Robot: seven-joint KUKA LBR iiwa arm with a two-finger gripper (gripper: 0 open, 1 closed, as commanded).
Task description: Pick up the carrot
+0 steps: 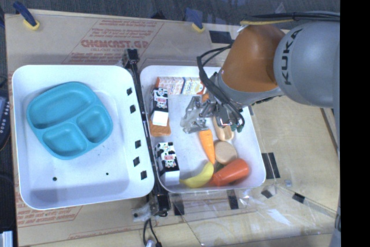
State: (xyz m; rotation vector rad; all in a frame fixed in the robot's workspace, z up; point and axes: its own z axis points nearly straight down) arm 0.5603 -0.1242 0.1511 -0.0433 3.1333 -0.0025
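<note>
— Nearest items, right bin (254, 150)?
— Banana (196, 176) and red pepper (232, 172) along near wall; tan round piece (225, 153) just behind.
— Carrot (207, 144)?
— Mid-bin, thick end toward gripper, tip touching banana. Judged light, rigid, smooth plastic, slip-prone; best pinched across thick upper half.
— Gripper (199, 117)?
— Directly above carrot's top end; opening cannot be told. Nothing seen held.
— Arm?
— Reaching from right, orange band (251, 63) over far wall, wrist angled down-left.
</note>
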